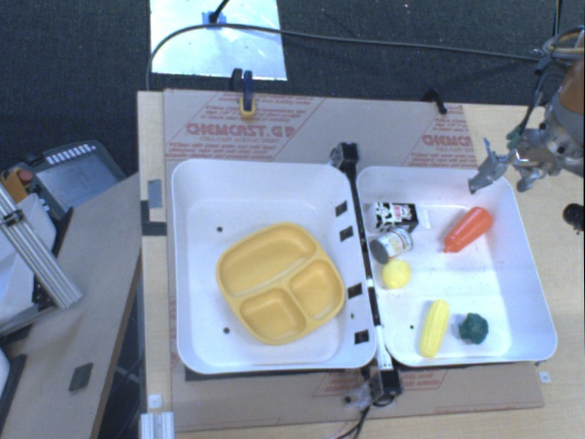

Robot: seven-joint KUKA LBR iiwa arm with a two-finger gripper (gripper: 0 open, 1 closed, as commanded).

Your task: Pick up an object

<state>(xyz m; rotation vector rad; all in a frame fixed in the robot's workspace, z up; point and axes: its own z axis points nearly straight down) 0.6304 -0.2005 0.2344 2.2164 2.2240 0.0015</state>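
While I am watching from above, the 2 white bins are sitting side by side on the table (302, 122), sharing a dark hinged seam down the middle. The right bin (530, 291) is offering open floor along its far wall and its right side, and that is the freest room I am seeing. The left bin (196, 208) is carrying a yellow divided tray (277, 282) with 3 compartments, leaving bare floor around its rim.

Crowding the right bin's left half, a black-and-white carton (395, 215) is lying near the far wall, a small can (393, 243) is lying on its side just in front of it, and a yellow ball (396, 274) is sitting close to the can. An orange carrot (468, 229) is lying tilted near the middle, a yellow corn cob (433, 326) and a dark green piece (473, 328) are resting near the front wall.

The gripper (498, 172) is hovering at the right bin's far right corner, well above the carrot, its fingers spreading apart and gripping nothing.
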